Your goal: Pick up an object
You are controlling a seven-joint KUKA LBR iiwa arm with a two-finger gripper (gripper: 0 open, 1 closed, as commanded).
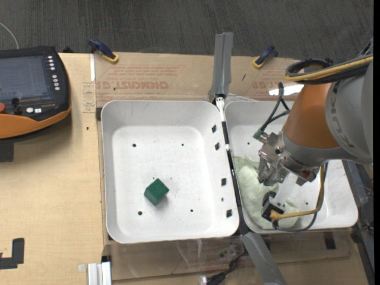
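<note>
Camera view looks down on a pale wooden bench (pixel 53 183) with dark grey carpet (pixel 148 10) beyond its far edge; a brown cardboard sheet (pixel 154 79) with printed lettering lies along the back. Two clamps hold that edge, one at upper left (pixel 104 51) and one at upper right (pixel 264 56). One teach pendant (pixel 29 94) with an orange underside rests at the left of the frame. A grey post (pixel 222 61) rises at the top of the seam between the two white bins; the left bin (pixel 110 159) and the right bin (pixel 237 114) sit side by side.

One arm (pixel 320 120) comes in from the right, and its gripper (pixel 268 178) is low inside the right bin, over one pale, soft-looking lump (pixel 248 180) at that bin's left side; whether the gripper touches the lump cannot be told, nor whether it is spread or pressed together.

One green block (pixel 157 192) lies in the lower middle of the left bin, tilted on the floor, well apart from the gripper and across the seam from it.
</note>
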